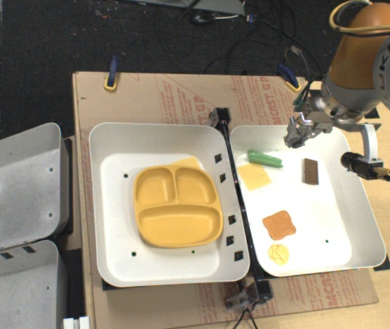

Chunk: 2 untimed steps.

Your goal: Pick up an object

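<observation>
In my overhead feed, five small objects lie loose in the right bin [359,214]: a green stick [264,159] near the back left, a pale yellow square slice [254,177] just in front of it, a dark brown bar [310,171] toward the middle right, an orange-brown toast-shaped piece [279,225] further forward, and a small yellow round piece [278,254] just in front of that, nearest the front rim. None of them is lifted; each rests on the white floor of the bin. The gripper [296,137] hangs over the back of this bin, between the green stick and the brown bar but apart from both, with nothing between its fingers that I can make out. Whether those fingers stand wide or narrow I cannot tell from this angle. The grey arm [362,67] comes in from the right. In the left bin [105,204] sits a yellow divided plate [178,206], three compartments, upright. Both bins rest on a cardboard sheet [167,94].
</observation>
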Each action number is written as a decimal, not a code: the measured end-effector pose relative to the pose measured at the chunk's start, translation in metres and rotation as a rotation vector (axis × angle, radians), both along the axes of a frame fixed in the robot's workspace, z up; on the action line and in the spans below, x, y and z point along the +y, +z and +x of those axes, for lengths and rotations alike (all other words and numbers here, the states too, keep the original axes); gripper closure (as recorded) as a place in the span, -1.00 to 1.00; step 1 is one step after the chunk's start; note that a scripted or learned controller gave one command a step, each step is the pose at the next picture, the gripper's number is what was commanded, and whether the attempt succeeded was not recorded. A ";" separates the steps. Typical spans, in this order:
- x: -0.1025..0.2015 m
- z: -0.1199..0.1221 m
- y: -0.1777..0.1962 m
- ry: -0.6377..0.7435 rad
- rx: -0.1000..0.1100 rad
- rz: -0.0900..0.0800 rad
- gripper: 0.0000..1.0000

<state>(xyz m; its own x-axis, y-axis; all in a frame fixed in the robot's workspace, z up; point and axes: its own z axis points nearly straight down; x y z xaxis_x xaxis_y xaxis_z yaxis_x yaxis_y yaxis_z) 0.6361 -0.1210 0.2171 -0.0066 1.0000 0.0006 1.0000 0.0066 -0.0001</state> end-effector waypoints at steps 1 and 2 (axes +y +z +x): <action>0.055 0.000 0.013 0.001 -0.002 0.001 1.00; 0.108 0.002 0.020 0.001 -0.002 0.000 1.00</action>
